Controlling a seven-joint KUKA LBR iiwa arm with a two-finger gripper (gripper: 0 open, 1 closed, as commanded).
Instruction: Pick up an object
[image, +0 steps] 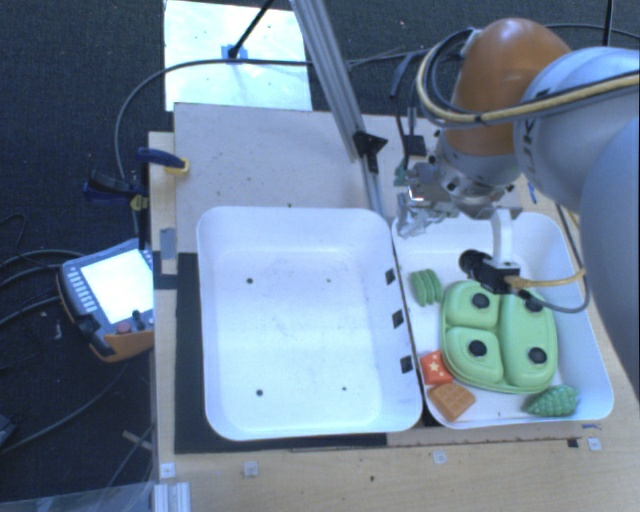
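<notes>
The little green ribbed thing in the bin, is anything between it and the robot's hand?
Nothing visible blocks it. The gripper sits above the right bin's far left corner, and the small ribbed green piece lies uncovered on bare white floor just nearer the camera.

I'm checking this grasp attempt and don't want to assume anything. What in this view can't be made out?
- Gripper: its fingers are small and blurred against the right bin's far rim, so open or shut is unclear.
- Right bin's far corner: covered by the arm.
- Green tray: what its dark spots are is too small to tell.
- Green textured piece: its identity is unclear at this size.
</notes>
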